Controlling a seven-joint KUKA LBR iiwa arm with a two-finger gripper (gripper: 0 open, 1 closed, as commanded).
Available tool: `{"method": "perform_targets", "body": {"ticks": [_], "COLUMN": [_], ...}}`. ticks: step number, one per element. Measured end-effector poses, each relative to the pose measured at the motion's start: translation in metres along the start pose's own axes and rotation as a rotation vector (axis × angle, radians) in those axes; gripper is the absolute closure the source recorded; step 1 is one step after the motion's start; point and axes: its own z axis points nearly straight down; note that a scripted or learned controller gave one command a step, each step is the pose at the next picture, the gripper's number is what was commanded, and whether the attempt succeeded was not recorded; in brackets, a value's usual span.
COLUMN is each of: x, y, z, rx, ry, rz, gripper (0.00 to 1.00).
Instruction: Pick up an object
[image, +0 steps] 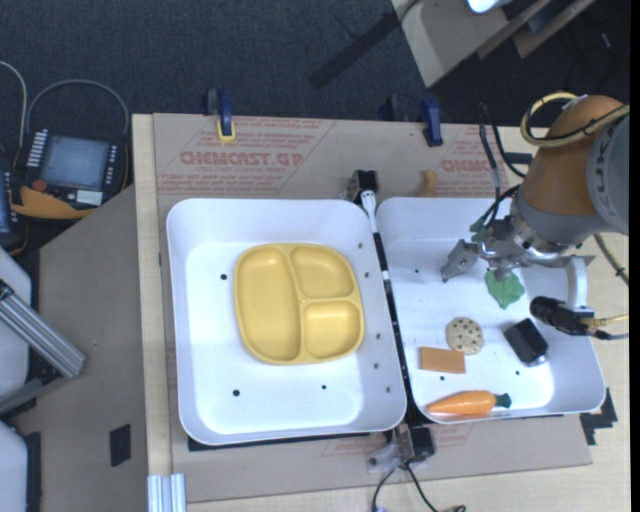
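Note:
My gripper (484, 266) hangs over the upper middle of the right bin (420, 225), its fingers spread apart and open. One grey finger (462, 259) points left toward the bin floor. A small green object (506, 289) lies just under the other finger, touching or nearly touching it, not clearly between the two. Lower in the same bin lie a round speckled cookie (465, 334), a flat orange-brown cracker (441, 360) and a carrot (466, 403) along the front wall.
A black block (527, 341) lies in the right bin, right of the cookie. The left bin (200, 300) holds a yellow divided plate (298, 300). A black divider strip (383, 280) runs between the bins.

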Motion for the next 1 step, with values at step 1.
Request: {"method": "perform_targets", "body": {"ticks": [1], "x": [0.0007], "y": [-0.0004], "z": [0.0386], "rx": [-0.001], "ry": [0.0], "rz": [0.0], "gripper": [0.0]}}
